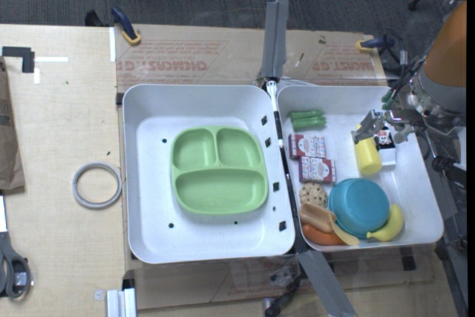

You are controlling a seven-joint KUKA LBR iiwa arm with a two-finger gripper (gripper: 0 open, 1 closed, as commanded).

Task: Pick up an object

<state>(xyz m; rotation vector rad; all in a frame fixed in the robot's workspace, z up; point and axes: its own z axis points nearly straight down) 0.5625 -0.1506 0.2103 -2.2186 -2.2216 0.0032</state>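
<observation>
- Two shallow white bins sit side by side on a tabletop [59,122], seen from above at a slant.
- The left bin [141,182] holds a green divided plate [220,171].
- The right bin [419,182] holds a cluster of toy food and dishes: a green bean pod [307,119] at the back, two small red cartons [312,157] below it, a cookie [313,195], a blue bowl [359,206] turned over, a banana [389,226] at the bowl's right, and orange and tan pieces at the front edge.
- The gripper [380,128] reaches in from the right and sits low over the right bin, just above a yellow cylinder [367,156], the nearest thing to take.
- How far the jaws are spread cannot be told; nothing is plainly held between them.
- To do this step well, I judge the gripper should centre over the yellow cylinder, straddle its narrow width, and descend straight.
- The small black and white item just beside the cylinder could get nudged or caught.
</observation>
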